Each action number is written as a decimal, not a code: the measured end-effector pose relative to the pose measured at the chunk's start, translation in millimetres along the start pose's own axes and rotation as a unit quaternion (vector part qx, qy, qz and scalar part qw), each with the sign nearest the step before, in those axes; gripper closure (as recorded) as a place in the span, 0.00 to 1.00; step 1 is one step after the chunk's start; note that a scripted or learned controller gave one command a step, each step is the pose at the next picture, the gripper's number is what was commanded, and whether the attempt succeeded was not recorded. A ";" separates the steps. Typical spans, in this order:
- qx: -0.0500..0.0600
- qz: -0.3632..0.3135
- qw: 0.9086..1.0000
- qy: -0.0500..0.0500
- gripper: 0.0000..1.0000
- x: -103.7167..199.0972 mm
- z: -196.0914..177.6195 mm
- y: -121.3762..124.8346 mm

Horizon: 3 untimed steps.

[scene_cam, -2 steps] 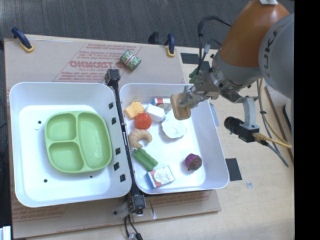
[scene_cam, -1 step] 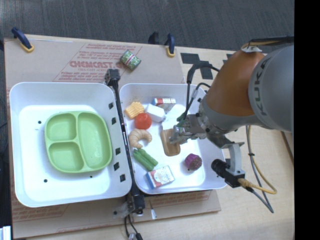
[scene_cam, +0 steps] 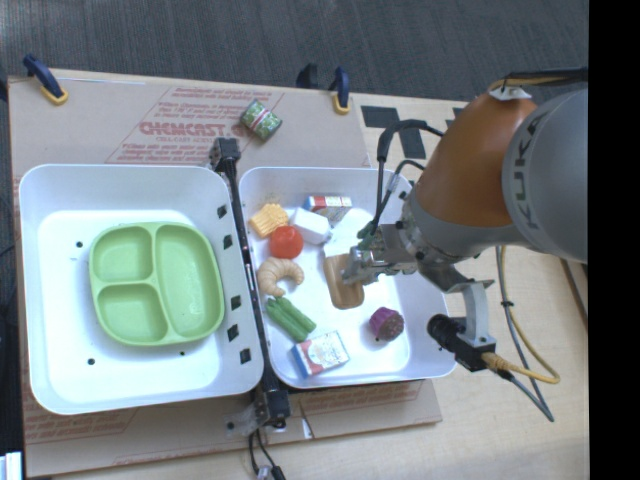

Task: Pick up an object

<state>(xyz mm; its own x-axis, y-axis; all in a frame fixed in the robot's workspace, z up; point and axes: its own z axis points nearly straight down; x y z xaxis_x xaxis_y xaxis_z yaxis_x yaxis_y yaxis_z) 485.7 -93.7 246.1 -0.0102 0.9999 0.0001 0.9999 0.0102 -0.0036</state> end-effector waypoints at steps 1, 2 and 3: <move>0.000 -0.002 1.000 0.000 1.00 0.1 -10.3 0.6; 0.000 -0.005 1.000 0.000 1.00 0.3 -20.3 1.2; 0.000 0.002 1.000 -0.001 1.00 -44.0 40.2 48.6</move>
